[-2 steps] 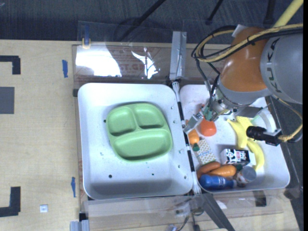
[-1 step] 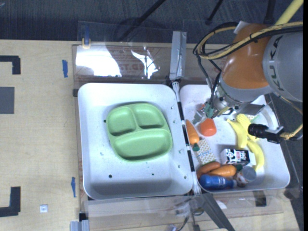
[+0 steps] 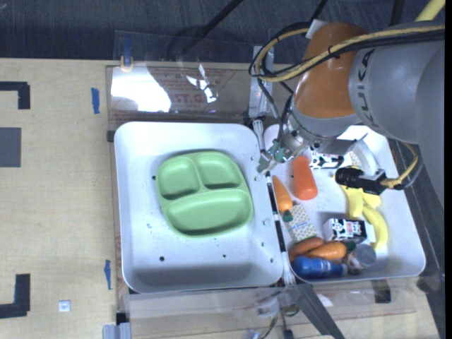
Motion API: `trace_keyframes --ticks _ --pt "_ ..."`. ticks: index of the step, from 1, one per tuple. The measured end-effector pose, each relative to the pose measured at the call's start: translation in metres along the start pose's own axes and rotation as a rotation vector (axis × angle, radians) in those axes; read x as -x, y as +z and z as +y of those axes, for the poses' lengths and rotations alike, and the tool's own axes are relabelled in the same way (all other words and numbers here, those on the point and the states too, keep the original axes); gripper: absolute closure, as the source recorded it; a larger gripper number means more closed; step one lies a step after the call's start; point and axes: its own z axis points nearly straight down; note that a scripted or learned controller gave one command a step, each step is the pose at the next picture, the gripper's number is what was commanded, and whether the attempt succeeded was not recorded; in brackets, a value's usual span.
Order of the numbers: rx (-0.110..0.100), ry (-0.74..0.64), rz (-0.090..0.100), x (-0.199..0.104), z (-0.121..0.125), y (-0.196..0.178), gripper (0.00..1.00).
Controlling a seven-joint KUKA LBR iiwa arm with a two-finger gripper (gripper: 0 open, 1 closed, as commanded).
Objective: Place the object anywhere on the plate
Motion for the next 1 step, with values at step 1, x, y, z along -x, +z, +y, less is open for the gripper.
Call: trace_keyframes --ticks 1 --pt "0.001 -0.035 0.000 -0.0519 0.0497 -0.0009 1.00"
